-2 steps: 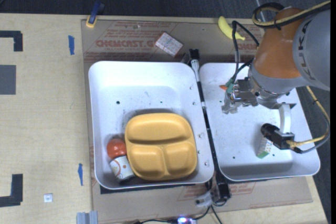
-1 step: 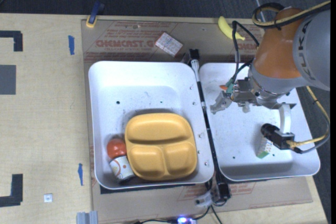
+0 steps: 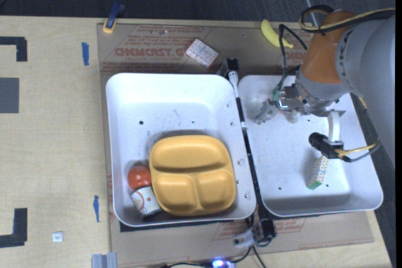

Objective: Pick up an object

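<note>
My gripper (image 3: 264, 111) hangs low over the upper left part of the right bin (image 3: 358, 198), below the orange wrist band. I see nothing held in it. A small pale stick-shaped packet with a green tip (image 3: 318, 171) lies on the right bin's floor, below and right of the gripper. In the left bin (image 3: 125, 97) a yellow compartment tray (image 3: 191, 174) fills the lower middle. A red ball-like object (image 3: 139, 177) and a white and orange can (image 3: 145, 200) sit against the tray's left side.
A black connector with a yellow cable (image 3: 326, 145) hangs from the arm over the right bin, just above the packet. A small patterned card (image 3: 201, 52) and a yellow object (image 3: 271, 32) lie on the cardboard behind the bins. The ridge between the bins (image 3: 244, 135) runs beside the gripper.
</note>
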`<move>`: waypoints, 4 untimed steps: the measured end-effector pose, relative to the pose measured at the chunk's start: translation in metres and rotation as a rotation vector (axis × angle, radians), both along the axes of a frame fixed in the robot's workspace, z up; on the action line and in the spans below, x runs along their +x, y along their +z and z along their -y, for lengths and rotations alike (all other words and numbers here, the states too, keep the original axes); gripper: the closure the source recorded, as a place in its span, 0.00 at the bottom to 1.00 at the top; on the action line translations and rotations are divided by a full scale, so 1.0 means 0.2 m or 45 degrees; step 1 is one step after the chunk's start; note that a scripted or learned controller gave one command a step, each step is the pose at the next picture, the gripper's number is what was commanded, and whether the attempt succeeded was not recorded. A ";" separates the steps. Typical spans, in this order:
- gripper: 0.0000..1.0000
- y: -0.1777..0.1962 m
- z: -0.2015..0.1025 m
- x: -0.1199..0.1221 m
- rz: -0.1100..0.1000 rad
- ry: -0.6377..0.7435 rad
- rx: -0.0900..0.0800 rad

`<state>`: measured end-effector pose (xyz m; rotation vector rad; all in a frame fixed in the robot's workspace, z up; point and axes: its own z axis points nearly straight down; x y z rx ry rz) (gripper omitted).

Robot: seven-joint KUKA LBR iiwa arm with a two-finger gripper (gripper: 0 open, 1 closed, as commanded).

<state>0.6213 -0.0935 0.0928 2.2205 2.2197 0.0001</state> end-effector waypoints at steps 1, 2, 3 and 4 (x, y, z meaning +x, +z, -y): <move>0.00 -0.03 0.01 -0.20 0.002 0.001 0.001; 0.00 -0.03 0.04 -0.41 0.003 0.000 0.001; 0.00 -0.03 0.03 -0.71 0.002 -0.001 0.001; 1.00 0.04 0.05 -0.69 0.023 -0.004 -0.011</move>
